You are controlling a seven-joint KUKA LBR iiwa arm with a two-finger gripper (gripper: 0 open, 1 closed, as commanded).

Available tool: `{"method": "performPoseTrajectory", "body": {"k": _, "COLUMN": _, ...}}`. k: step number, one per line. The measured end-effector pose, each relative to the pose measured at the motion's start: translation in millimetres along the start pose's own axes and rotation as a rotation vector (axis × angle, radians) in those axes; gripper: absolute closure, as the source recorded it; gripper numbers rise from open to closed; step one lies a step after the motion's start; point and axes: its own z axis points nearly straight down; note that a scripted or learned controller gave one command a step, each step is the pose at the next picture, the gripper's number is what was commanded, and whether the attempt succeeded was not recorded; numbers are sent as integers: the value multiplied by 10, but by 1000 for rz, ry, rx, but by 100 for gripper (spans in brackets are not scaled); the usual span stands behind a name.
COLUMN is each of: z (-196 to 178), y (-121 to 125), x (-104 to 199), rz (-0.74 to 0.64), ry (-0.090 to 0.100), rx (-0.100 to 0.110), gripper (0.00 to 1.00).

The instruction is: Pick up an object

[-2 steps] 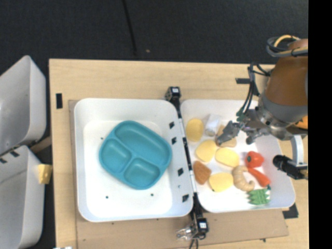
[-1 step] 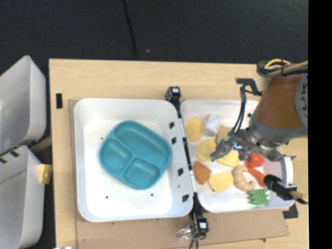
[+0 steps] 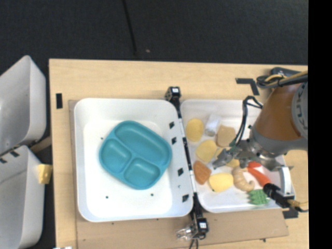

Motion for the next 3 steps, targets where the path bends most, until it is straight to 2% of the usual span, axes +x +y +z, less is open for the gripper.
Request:
{"method": "performPoseTrajectory", "body": {"k": 1, "z": -730, "y": 179, "x": 728, "rz": -12, "ry": 3, "rx": -13, "gripper": 0}}
{"method": "performPoseTrajectory", "body": {"k": 2, "z": -687, "y": -275, "x": 615, "rz": -1, "ry": 1, "rx": -2, "gripper": 0}}
{"method": "performPoseTrajectory", "body": {"k": 3, "z": 319, "y": -244, "x": 426, "rz": -2, "ry": 3, "rx": -8, "gripper": 0}}
